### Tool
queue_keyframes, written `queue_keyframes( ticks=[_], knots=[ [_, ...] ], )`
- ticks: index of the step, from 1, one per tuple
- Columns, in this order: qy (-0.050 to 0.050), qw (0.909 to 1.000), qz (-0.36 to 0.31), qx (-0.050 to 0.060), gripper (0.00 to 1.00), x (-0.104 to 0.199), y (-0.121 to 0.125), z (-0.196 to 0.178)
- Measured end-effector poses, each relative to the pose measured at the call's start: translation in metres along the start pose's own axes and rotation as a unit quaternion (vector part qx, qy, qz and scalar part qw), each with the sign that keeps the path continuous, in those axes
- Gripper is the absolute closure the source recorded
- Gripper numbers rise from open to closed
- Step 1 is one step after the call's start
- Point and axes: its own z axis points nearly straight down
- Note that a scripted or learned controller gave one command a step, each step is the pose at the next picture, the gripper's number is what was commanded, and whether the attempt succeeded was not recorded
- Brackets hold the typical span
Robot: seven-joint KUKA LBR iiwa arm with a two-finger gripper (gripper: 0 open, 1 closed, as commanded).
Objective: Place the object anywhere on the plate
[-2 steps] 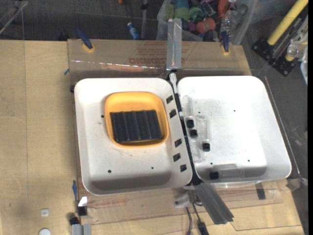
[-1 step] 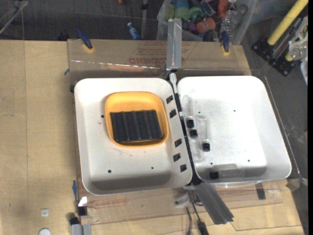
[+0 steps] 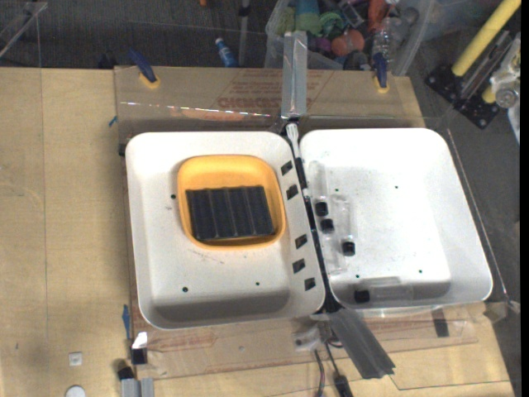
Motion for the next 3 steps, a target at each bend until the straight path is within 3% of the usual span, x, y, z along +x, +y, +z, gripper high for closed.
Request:
queue_keyframes(
  ticks=[1,2,3],
  knots=[
    [0.0,0.9971,-0.076,0.0,1.0,-0.0001,0.0001,0.0],
    [0.0,0.9687,-0.248,-0.002,1.0,-0.0001,0.0003,0.0007],
    [-0.001,0.9038,-0.428,-0.003,1.0,-0.0001,0.0006,0.0013]
  ],
)
